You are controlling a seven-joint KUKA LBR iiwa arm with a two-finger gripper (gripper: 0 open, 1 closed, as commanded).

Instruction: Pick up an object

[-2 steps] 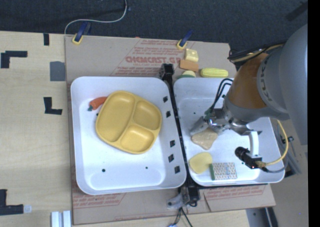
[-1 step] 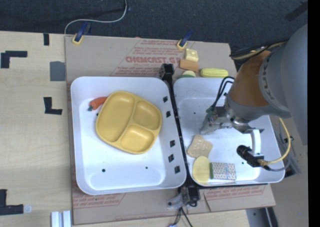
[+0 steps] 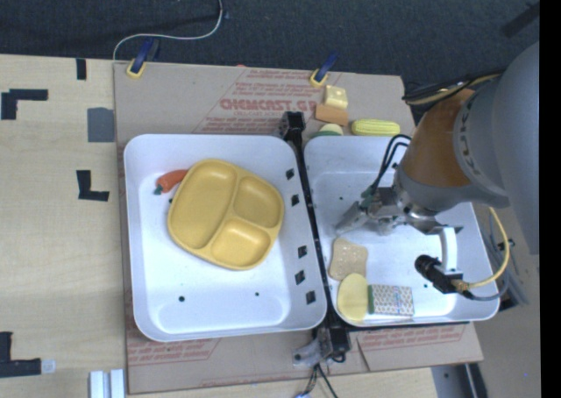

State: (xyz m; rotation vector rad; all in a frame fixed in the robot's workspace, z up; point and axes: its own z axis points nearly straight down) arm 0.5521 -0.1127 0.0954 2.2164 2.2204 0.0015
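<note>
At the near edge of the right bin point(image 3: 473, 295), about six o'clock, lie a small patterned packet point(image 3: 390, 301), a yellow oval piece point(image 3: 352, 295) touching it, and a tan bread-like square point(image 3: 348, 258) just behind them. These look like the easiest things to pick up. The hand point(image 3: 364, 212) is low in the middle of that bin, pointing toward nine o'clock, with the bread square just beside it at six o'clock. I cannot tell if it is open or closed, and nothing shows in its grip. To do this step well, I think it should come straight down over one piece, with room on both sides, and not push the others against the wall. The grey arm point(image 3: 491, 142) bends in from three o'clock, its orange band point(image 3: 434, 146) above the wrist. In the left bin point(image 3: 145, 238) sits a yellow divided plate point(image 3: 226, 213), with an orange carrot-like toy point(image 3: 169, 180) peeking out at ten o'clock. Farther back on the counter point(image 3: 53, 247), at twelve o'clock, are a toy corn cob point(image 3: 375, 127) and a tan block point(image 3: 332, 107).
</note>
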